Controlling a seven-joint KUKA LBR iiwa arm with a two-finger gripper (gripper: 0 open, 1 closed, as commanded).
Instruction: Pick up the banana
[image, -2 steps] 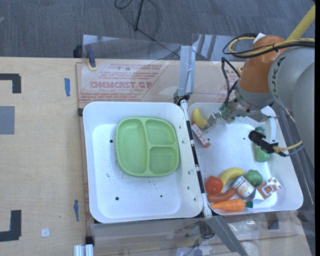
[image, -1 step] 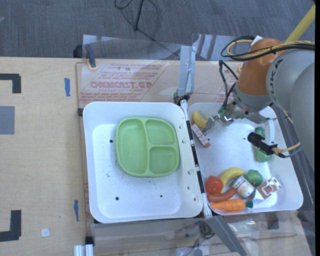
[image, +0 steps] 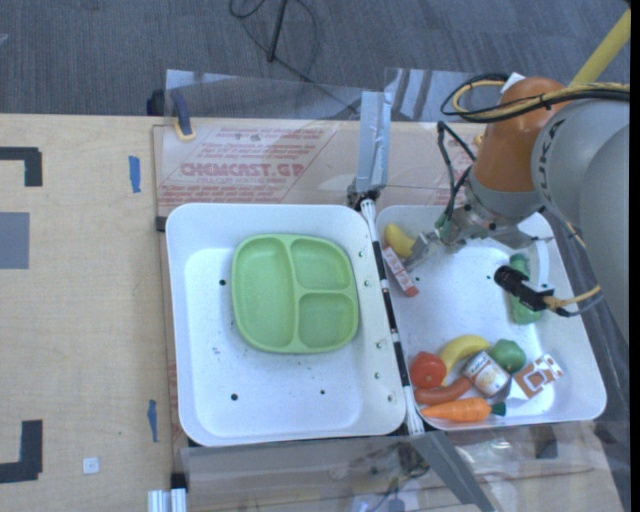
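Currently poised with the grey two-finger gripper (image: 432, 240) near the right shallow white bin's (image: 450, 292) 11 o'clock corner; cannot tell whether open or closed. Needs to head toward 6 o'clock for the curved yellow toy banana (image: 462, 349), lying roughly 8-to-2.

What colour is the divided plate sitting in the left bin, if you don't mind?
Light green. The divided plate shows plainly in the camera view.

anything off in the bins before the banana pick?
Nothing spilled or damaged. The green plate sits slightly rotated in the left bin. In the right bin, toy food is piled at the near edge, with the banana partly tucked behind the tomato and a can, making it crowded.
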